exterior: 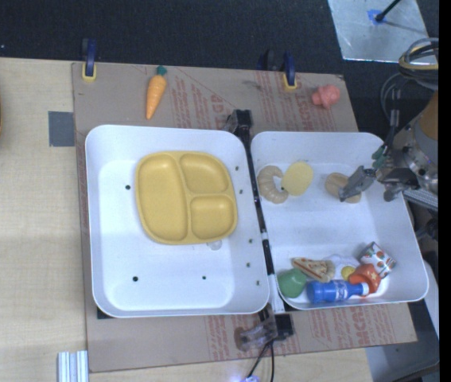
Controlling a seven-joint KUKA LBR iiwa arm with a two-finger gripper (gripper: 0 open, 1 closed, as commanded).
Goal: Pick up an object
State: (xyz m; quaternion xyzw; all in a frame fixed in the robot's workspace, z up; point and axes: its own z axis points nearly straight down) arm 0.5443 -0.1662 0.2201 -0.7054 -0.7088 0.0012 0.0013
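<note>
The end effector (355,188) hangs low over the right bin (320,221) at a tan object (337,184) (whether it grips or is released, I cannot tell), near a yellow disc (297,177).

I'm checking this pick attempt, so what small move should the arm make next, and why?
Probably a short descent straight onto the tan piece. The hand sits at that piece's right edge in the right bin, and nothing shows between its fingers. The yellow disc and the beige ring lie apart to the left, so there is room.
</note>
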